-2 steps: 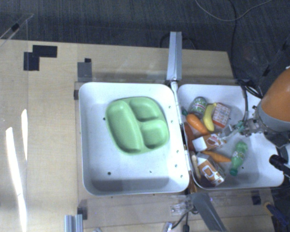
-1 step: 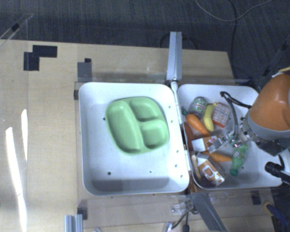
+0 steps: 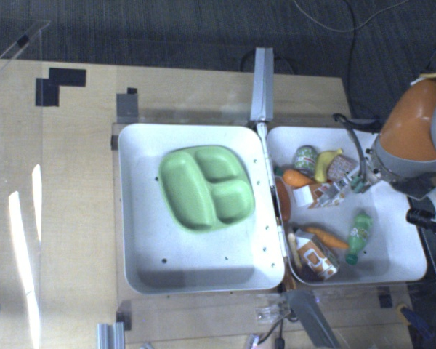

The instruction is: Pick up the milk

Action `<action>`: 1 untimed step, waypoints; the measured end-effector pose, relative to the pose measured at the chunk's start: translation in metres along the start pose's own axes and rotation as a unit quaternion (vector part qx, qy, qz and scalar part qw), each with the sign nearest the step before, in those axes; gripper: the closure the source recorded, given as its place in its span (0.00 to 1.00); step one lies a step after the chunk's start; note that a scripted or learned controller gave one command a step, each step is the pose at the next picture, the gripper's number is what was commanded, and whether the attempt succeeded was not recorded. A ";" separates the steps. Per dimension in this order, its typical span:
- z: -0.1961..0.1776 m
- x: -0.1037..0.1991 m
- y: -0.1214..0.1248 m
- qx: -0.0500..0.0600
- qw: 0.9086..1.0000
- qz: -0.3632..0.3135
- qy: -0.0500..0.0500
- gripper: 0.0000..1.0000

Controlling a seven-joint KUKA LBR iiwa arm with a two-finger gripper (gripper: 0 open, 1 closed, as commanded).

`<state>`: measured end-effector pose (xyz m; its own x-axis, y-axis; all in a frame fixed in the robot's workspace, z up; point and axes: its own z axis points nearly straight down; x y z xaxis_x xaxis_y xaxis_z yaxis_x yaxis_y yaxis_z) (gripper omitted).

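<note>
Fingers point(image 3: 352, 182) - whether spread or pressed together cannot be told - hover at the right end of the milk carton point(image 3: 321, 194), which lies flat, its long axis running leftward - probably the approach line.

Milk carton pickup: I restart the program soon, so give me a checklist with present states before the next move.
1. Gripper over the right bin: ok.
2. Fingers open: cannot tell.
3. Milk carton in view, lying near the gripper: ok.
4. Carton free of neighbours: not ok, a carrot touches it.
5. Carton held: not ok.
6. Green bottle apart from the carton: ok.
</note>
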<state>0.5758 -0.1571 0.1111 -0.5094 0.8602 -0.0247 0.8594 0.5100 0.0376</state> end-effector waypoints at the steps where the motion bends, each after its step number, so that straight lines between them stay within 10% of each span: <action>1: -0.001 0.026 0.022 -0.001 0.996 -0.083 -0.013 0.00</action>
<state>0.5819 -0.1234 0.1125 -0.6437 0.7631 -0.0570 0.7628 0.6459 0.0325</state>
